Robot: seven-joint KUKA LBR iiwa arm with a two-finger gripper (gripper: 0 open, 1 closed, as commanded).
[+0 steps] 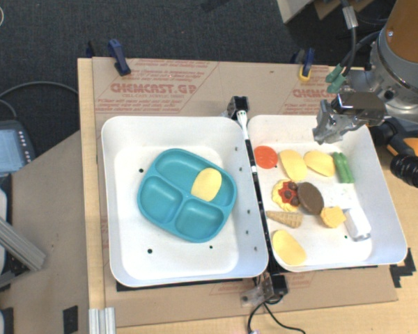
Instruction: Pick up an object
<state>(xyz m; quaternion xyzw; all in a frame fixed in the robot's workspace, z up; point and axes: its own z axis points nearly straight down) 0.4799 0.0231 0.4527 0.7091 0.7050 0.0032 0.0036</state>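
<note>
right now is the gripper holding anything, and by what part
Nothing is held. The gripper hangs above the right bin's far edge, nothing between its fingers.

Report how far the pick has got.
Done: one pale yellow oval piece already lies in the teal sectioned plate in the left white bin. In hand: nothing visibly; the gripper hovers above the back of the right white bin. Left: descending onto and lifting one of the toy foods there, such as the yellow piece nearest below it.
</note>
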